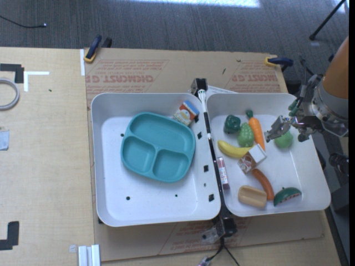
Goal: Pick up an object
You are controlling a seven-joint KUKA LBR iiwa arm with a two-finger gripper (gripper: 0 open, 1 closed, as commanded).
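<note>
Tabletop (50, 148) is tan, with a cardboard sheet (166, 71) under both bins. Blue clamp (93, 47) at the sheet's far left corner, a second clamp (279, 62) at the far right corner.

Left bin (111, 204): teal divided plate (158, 147) lies flat near the middle, three compartments up. Small packet (186, 113) with orange and blue print sits at the far right corner, just beyond the plate's rim.

Between the bins: a thin pink stick (222, 172) lies along the shared rim.

Right bin (310, 176), left to right:
- dark green vegetable (232, 124), far side
- banana (233, 149), just nearer than it
- carrot (255, 132), lying at a slant, touching the banana's right end
- small brown-and-white block (253, 160), just nearer than the carrot
- bread roll (252, 196), near edge
- reddish sausage (264, 183), between block and roll, touching the roll
- watermelon slice (287, 195), near right corner
- light green round fruit (284, 140), right of the carrot, apart from it

Hand (279, 129) reaches in from the right, over the right bin, directly beside the green round fruit on its far-left side. Nothing seen between its fingers. Cannot tell from this angle whether they are wide or narrow. Orange band (338, 71) at the right edge, above the wrist.
</note>
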